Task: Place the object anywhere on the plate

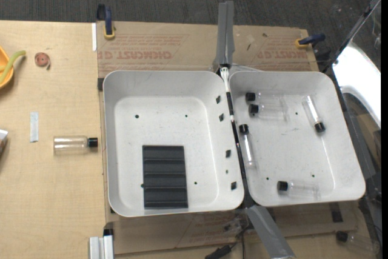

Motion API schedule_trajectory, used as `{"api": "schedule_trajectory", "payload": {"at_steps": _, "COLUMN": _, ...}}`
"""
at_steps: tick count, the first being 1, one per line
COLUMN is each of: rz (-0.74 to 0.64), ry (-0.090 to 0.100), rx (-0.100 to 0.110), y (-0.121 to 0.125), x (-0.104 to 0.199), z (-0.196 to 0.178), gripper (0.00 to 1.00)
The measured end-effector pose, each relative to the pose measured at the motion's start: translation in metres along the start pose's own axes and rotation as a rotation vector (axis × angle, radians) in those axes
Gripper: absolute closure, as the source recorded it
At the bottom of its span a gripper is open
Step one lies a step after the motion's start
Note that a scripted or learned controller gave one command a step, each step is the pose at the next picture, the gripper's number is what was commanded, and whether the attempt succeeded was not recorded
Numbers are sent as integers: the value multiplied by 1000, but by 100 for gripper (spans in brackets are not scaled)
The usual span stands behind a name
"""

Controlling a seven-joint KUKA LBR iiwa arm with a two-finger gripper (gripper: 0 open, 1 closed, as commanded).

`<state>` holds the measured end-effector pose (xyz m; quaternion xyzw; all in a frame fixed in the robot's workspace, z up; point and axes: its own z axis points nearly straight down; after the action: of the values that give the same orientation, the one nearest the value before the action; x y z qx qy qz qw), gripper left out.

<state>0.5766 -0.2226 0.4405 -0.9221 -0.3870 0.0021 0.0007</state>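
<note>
risk 1: five near-identical clear vials in the right bin; the pick could go for the wrong one, or nudge a neighbour.
risk 2: vial by wall lies tight along the right bin's left wall; there is probably little room for a grasp, so a miss is likely.
risk 3: the vials are round and lie on their sides, so they may roll or slip on contact or on release onto the ribbed plate.
risk 4: the top pair sit close together, so both could get clipped.
object: likely one of the vials, though which one isn't clear; the others are the right vial and the bottom vial, well apart from each other.
plate: dark, in the left bin, at the front; no vial on it, so the task is not started.
end effector: can't tell whether it is open or closed.
object vs end effector: can't tell; a pale arm part sits at the right edge, beside the right bin.
other: spare vial on the counter, left of the bins.
</note>
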Motion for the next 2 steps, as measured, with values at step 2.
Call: {"api": "schedule_trajectory", "payload": {"at_steps": 2, "rz": 273, "ry": 0, "rx": 1, "y": 2, "x": 2, "z": 0, "gripper": 0}}
